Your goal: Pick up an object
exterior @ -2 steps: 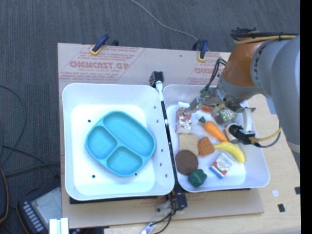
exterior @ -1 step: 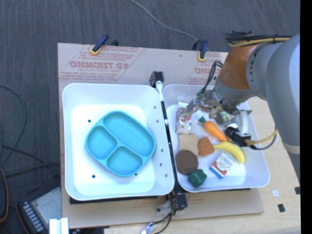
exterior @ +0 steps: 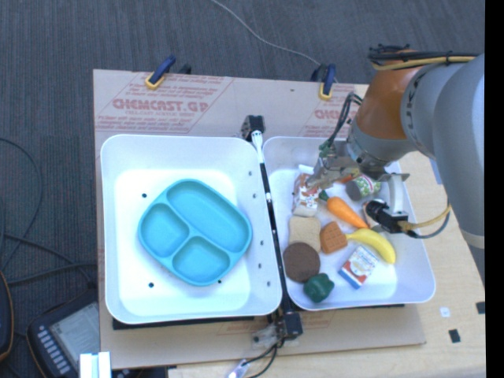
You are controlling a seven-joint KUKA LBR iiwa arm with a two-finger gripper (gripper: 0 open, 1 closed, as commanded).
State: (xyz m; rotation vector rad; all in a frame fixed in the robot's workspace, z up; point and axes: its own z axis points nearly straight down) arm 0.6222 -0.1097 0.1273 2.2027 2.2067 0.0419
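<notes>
- Reaching in from the right, the grey arm with its orange band sets the gripper (exterior: 324, 173) low over the upper part of the right bin (exterior: 417, 286); whether its jaws are apart or together cannot be told, and nothing shows plainly between them.
- Just beside the gripper lies a crumpled packet (exterior: 305, 194), its print too small to read.
- Below it the toy food crowds together: a carrot (exterior: 345, 211), a banana (exterior: 376, 244), a brown round cookie (exterior: 301, 261), a green pepper (exterior: 318, 287) and a small red-and-white carton (exterior: 358, 267).
- The board (exterior: 126, 101) under the bins reads "CHEMCAST.GP" in red.
- The left bin (exterior: 114, 235) holds a blue divided plate (exterior: 194, 231), with bare white floor around it; the right bin has little free floor.
</notes>
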